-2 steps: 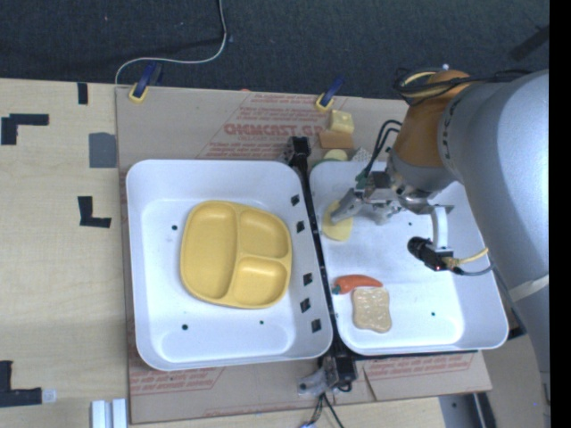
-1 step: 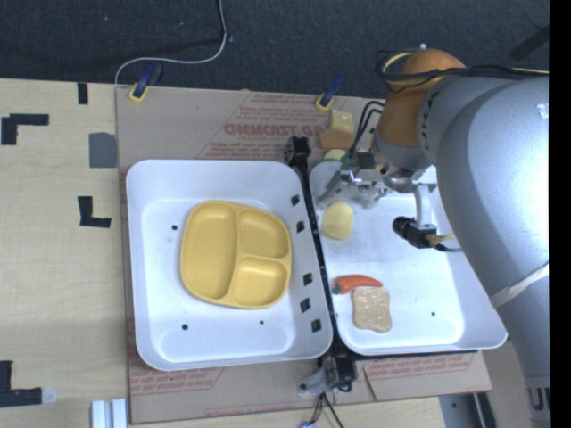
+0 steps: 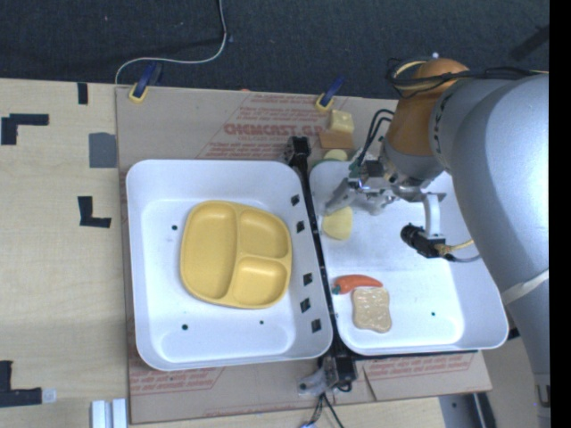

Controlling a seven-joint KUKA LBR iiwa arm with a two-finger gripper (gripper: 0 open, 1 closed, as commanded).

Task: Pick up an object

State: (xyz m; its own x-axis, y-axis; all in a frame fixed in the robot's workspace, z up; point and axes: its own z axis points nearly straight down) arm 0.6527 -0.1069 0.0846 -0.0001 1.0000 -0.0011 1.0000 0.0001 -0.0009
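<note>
We cannot tell how the jaws stand; the gripper [image 3: 343, 194] hangs low just above a pale yellow lump [image 3: 338, 225] in the right bin [image 3: 464, 315], likely our target. Nearby lie a carrot [image 3: 357, 283] and bread slice [image 3: 372, 310]. The left bin [image 3: 147, 266] bears a yellow divided plate [image 3: 235, 253] on the cardboard-covered bench [image 3: 53, 275].

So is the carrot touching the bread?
Apart. The camera view shows a thin strip of white bin floor between the carrot and the bread just below it.
</note>
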